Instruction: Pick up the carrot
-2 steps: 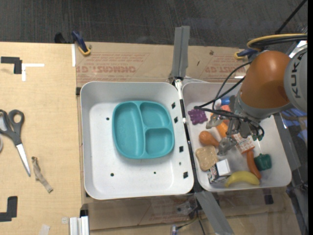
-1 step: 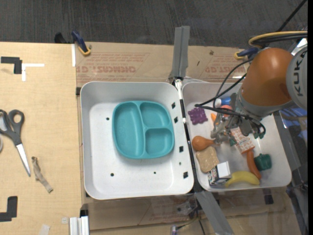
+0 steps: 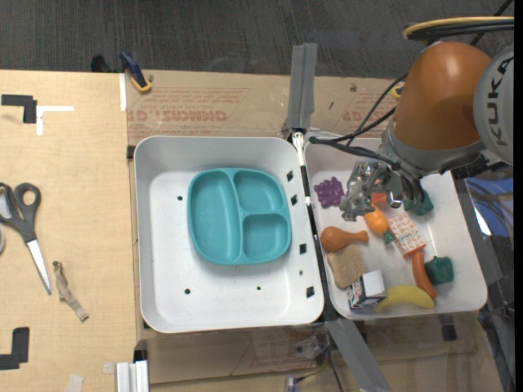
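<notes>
The carrot [image 3: 420, 271] is a slim orange piece lying in the right bin [image 3: 462, 219], near its front right, with a green chunk [image 3: 440, 269] touching its right side. My gripper [image 3: 365, 196] hangs over the middle of that bin, up and left of the carrot and well apart from it. It sits just above a small round orange fruit [image 3: 376, 221]. The arm's orange band [image 3: 441, 96] and grey wrist hide the bin's back part.
The right bin also holds purple grapes [image 3: 328, 190], a drumstick [image 3: 343, 238], bread [image 3: 348, 265], a small box [image 3: 369, 288], a banana [image 3: 406, 299], a snack packet [image 3: 404, 233] and a dark green item [image 3: 422, 205]. A teal divided plate [image 3: 240, 216] lies in the left bin [image 3: 155, 243]. Scissors [image 3: 26, 223] rest on the bench.
</notes>
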`<state>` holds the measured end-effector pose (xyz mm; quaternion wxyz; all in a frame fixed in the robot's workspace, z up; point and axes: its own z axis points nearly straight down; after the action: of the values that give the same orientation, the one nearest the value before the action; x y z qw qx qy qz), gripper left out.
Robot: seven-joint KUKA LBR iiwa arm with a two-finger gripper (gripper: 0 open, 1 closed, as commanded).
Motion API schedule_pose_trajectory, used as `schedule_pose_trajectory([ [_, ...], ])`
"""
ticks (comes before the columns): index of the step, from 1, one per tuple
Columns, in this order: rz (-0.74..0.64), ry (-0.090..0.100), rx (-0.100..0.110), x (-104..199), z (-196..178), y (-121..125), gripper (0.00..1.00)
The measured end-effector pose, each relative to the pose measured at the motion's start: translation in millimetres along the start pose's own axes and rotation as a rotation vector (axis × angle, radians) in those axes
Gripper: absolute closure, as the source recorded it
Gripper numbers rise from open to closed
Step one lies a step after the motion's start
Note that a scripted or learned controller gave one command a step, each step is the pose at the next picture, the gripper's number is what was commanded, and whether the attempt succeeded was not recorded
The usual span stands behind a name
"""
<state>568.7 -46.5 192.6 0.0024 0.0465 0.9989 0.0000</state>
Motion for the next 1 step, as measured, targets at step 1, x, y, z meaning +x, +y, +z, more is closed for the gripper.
schedule_pose_trajectory([
  [1,0.27,0.005,0.001,53.0,0.8,14.8,1.0],
])
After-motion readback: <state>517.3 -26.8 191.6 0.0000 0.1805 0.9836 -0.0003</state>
